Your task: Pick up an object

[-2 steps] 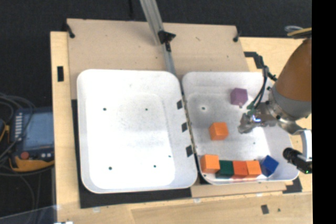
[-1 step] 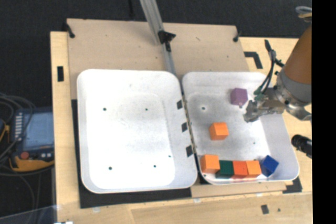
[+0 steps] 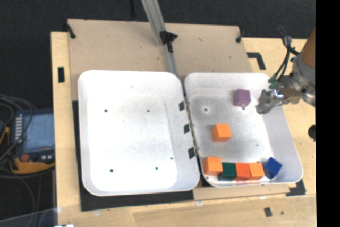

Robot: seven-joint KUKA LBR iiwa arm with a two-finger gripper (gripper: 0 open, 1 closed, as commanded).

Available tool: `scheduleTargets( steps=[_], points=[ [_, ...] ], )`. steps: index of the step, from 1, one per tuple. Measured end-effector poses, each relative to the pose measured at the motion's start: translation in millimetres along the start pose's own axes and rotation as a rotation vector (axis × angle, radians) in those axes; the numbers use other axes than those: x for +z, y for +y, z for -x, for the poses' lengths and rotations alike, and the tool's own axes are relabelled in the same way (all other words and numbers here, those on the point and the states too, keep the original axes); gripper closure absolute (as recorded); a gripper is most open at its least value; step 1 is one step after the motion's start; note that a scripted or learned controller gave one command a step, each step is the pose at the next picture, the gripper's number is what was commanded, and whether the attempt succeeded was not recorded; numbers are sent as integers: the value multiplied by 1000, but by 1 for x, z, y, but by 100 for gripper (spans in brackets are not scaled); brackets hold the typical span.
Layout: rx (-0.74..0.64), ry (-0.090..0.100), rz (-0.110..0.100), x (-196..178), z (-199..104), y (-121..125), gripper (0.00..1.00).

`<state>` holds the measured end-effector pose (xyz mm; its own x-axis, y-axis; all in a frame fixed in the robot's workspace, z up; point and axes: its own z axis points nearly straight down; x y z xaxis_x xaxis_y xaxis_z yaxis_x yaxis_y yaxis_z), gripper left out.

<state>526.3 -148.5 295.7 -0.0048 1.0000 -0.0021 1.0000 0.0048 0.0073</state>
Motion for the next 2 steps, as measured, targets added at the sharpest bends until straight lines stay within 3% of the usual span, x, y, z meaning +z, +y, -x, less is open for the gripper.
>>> scheduleTargets(
  steps=[2],
  points=[
    [-2,2,-8,20,-100,1,100]
  ],
)
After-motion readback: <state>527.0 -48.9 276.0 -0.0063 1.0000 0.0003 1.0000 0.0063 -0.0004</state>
